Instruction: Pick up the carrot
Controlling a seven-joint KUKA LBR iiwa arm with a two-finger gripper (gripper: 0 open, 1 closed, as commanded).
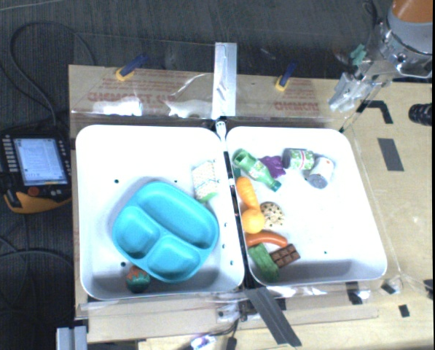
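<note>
Tool (346, 93) parked high beyond the right bin's (355, 195) far right corner, finger state impossible to tell, well apart from the carrot (247, 193) lying down-left against that bin's left wall, long axis running roughly along the wall between green bottle (254, 168) and orange ball (251, 219).

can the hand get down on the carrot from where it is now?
Probably yes: the hand sits above the bench beyond the right bin, and the carrot lies uncovered on top, though tight against the divider and an orange ball.
</note>
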